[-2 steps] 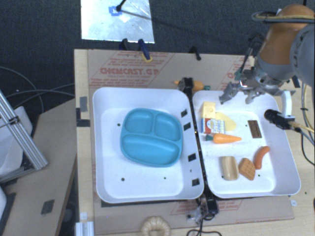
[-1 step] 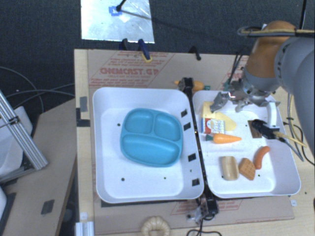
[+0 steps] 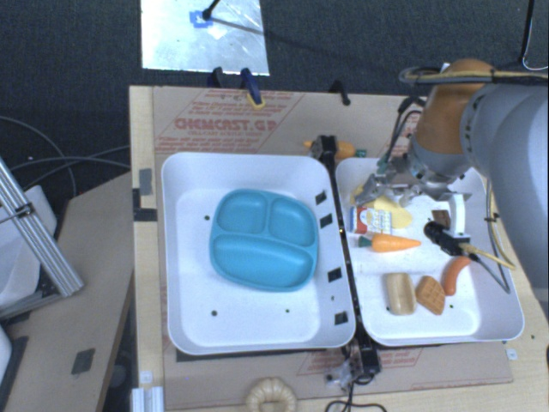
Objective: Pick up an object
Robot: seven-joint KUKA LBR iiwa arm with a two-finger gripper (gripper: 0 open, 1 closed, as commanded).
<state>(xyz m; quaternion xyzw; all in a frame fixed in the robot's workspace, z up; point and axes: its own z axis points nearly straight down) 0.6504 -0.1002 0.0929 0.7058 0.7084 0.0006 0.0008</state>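
Fingers (image 3: 376, 189) near right bin's (image 3: 493, 316) back edge

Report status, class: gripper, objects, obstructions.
Gripper low over right bin, above yellow item. Carrot, sausage lie loose. Blue tray in left bin.

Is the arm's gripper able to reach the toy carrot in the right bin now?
Probably yes. The gripper hangs just above the carrot, which lies exposed, though a small carton sits close against it.
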